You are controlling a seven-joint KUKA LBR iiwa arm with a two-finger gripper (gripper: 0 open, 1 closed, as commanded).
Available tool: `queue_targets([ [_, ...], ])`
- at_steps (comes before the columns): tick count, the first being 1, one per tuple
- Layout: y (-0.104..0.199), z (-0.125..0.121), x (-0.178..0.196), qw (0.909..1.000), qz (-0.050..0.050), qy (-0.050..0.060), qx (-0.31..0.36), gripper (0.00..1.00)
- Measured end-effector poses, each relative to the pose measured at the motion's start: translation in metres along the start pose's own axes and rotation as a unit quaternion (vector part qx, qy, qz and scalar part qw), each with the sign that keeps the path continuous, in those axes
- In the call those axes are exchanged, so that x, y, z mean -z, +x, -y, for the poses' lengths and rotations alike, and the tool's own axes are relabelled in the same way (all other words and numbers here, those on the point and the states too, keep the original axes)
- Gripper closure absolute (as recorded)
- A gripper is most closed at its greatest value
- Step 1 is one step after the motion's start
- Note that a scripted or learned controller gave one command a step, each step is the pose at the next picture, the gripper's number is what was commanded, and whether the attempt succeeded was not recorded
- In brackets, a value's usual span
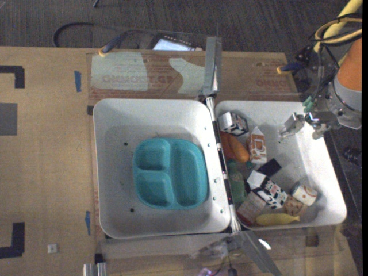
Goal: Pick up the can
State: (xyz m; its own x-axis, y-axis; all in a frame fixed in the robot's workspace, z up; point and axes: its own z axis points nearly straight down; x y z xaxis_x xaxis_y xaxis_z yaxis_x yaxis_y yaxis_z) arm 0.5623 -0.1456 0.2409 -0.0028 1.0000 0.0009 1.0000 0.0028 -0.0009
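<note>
Because the brown cardboard-covered surface (46,154) carries 2 shallow white plastic bins side by side, the sorting starts there: the left bin (109,119) holds a teal plastic tray with 3 compartments (170,172), and the right bin (322,171) holds a crowd of small packages. The grey arm with its orange band (351,79) reaches in from the right, and its gripper (302,130) hangs over the far right part of the right bin. The fingers (286,129) look spread apart with nothing between them.

Along the right bin's left and near sides lie an orange carrot-shaped toy (236,147), a small white-and-orange carton (258,145), a black-and-white cow-patterned carton (269,190) and a yellow banana-shaped toy (277,218).

The best match for the can is the short tan-and-white cylinder with a red mark (303,194). It lies on its side near the bin's near right corner, just beside the banana toy and the cow-patterned carton, and well apart from the gripper. A black-and-white object (233,121) at the far left corner could be a 2nd can; it is too small to tell.

The can is probably light, stiff and smooth, so it may roll or slip. Closing across the curved body, at mid-length, seems safest.
</note>
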Motion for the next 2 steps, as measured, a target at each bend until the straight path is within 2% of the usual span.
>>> queue_targets([
  [1, -0.005, 0.068, -0.083, 0.9998, 0.0, 0.0, -0.021, 0.0],
  [2, -0.045, 0.081, -0.154, 0.9955, -0.001, -0.002, -0.094, 0.0],
])
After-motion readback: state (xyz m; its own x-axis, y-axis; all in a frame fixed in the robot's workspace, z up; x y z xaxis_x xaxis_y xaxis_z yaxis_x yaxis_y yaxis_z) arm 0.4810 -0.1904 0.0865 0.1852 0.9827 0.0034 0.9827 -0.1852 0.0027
